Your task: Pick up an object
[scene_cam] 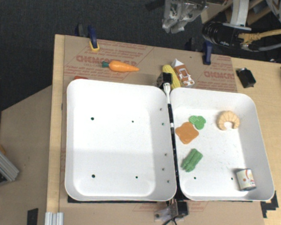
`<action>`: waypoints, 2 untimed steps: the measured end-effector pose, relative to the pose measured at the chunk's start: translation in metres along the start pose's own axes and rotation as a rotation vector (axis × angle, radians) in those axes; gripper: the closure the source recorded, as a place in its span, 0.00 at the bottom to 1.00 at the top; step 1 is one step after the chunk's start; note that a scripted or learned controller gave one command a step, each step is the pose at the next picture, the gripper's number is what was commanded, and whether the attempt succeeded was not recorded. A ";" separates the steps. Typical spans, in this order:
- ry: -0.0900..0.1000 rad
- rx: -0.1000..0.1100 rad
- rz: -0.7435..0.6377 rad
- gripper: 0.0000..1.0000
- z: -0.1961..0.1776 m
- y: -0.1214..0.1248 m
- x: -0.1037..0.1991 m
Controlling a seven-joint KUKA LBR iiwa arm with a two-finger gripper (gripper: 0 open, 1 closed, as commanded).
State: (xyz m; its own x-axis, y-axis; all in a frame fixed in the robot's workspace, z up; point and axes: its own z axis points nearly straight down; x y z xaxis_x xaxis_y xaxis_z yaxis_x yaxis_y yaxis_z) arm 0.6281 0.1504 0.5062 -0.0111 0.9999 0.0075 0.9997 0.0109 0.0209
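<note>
Nearest the camera, a black cable connector [178,208] sits at the bench's front edge, just below the seam where the two shallow white bins meet. Left of the seam lies the left white bin [79,128], its floor marked by a few dark dots. Behind it on the brown cardboard sheet [135,59] lies an orange plastic carrot [120,66], and farther right, by the back of the seam, a yellow toy corn cob [170,74] beside a brown-and-white packet [183,75]. Inside the right white bin [258,126], well apart from one another, rest a green leafy toy piece [197,122], an orange-brown toast-shaped slab [186,133], a green ridged vegetable [192,160], a tan croissant [228,120] and a small grey tin can [246,179] in the near right corner. High at the back, above the bench, hangs the metallic two-finger gripper [178,20], pointing down, well clear of every object; whether its tips are spread or closed cannot be told.
</note>
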 end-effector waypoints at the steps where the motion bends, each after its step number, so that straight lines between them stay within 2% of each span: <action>1: -0.004 0.015 0.004 1.00 -0.032 -0.053 0.079; 2: -0.009 0.023 0.020 1.00 -0.032 -0.106 -0.033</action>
State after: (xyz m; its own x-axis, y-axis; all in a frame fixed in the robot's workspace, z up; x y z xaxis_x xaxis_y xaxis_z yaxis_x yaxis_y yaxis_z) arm 0.5215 0.1165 0.5362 0.0090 1.0000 -0.0010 1.0000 -0.0090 -0.0026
